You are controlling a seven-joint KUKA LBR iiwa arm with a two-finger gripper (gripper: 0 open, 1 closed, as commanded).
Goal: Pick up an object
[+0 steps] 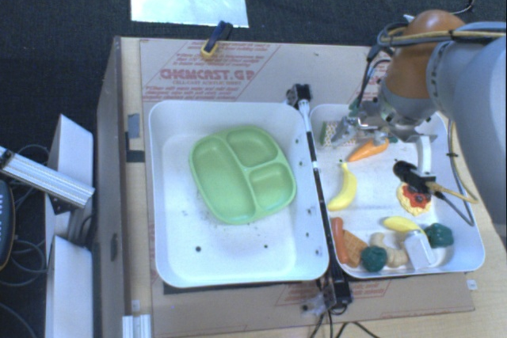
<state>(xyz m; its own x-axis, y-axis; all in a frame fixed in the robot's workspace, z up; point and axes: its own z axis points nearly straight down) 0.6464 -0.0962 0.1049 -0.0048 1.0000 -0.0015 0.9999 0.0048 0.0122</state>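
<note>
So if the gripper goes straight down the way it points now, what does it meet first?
Most likely the toy carrot just under the gripper, though depth is hard to judge from this slanted view.

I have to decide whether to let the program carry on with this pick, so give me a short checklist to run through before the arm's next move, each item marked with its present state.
1. Gripper over the right bin: ok, at its far left corner.
2. Target nearby: ok, the carrot lies just beside the gripper.
3. Object between the fingers: cannot tell, wrist hardware hides them.
4. Neighbours apart from the carrot: ok, the banana lies separate.
5. Bin wall close to the gripper: not ok, the divider is very near.
6. Green tray undisturbed in the left bin: ok.
</note>
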